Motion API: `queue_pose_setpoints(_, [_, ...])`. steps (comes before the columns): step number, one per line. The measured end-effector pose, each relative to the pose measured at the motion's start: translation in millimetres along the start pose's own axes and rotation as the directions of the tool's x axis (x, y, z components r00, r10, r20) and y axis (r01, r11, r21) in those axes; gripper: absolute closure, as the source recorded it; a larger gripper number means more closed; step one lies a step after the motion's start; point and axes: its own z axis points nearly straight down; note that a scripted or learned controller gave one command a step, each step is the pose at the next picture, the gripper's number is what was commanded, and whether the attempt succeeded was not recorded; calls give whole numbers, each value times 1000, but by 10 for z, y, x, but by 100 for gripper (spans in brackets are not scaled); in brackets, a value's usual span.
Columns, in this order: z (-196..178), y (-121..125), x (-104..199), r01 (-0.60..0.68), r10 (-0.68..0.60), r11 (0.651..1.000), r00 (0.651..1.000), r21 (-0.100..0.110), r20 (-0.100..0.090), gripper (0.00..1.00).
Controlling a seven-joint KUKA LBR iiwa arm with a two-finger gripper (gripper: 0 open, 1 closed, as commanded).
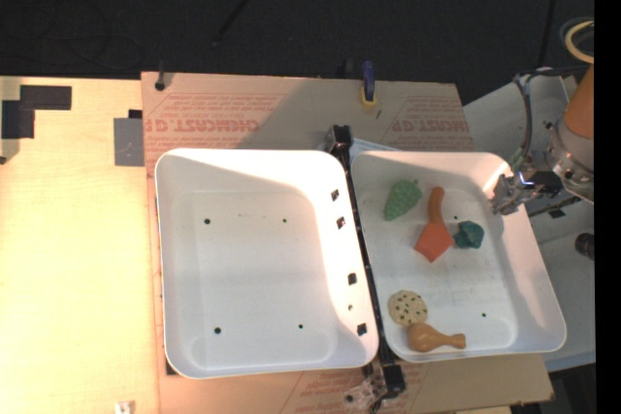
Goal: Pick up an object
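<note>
The right bin [529, 252] holds several small toys: a green bumpy piece [402, 200], an orange spatula-shaped piece [434, 230], a teal lump [469, 234], a round cookie [408, 307] and a tan drumstick [435, 337]. My gripper [509, 191] hangs over the bin's right rim near its far corner, to the right of the teal lump and apart from it. Nothing shows between its fingers.
The left bin [184, 208] lies beside the right one, with black clips [342, 208] along the shared rim. Cardboard [252, 116] lies under both bins. A pale wooden bench top [68, 257] extends to the left. A blue clamp [368, 82] stands at the cardboard's far edge.
</note>
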Motion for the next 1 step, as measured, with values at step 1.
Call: queue_pose_setpoints(1, [-94,-4,-17,-2,2,1000,1000,1,0,100])
